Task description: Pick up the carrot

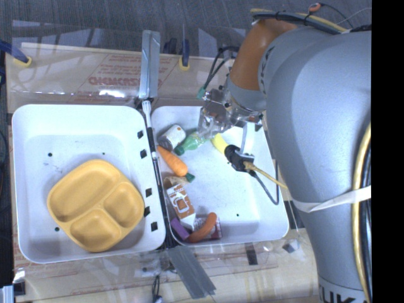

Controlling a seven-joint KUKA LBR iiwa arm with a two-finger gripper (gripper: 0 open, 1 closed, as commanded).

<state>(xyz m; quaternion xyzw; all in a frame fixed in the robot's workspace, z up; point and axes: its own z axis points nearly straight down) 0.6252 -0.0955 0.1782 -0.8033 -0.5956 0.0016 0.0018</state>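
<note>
- Plate, yellow and divided, lies alone in the left bin, towards its near edge; it plays no part in the task.
- Carrot, orange with a green tip, lies flat in the right bin, close to its left wall and about midway along, apart from the end effector.
- Just behind the carrot sit a small white jar and a green bottle; towards the near left corner lie a brown packet and a red sausage.
- End effector hangs over the far part of the right bin, above the green bottle and beside a yellow piece, to the right of the carrot and beyond it; whether it is open or closed cannot be told from this slant.
- Progress, as a judgement: the carrot is not yet lifted. What remains is to line up over the carrot, descend, close on it, and raise it clear of its neighbours.
</note>
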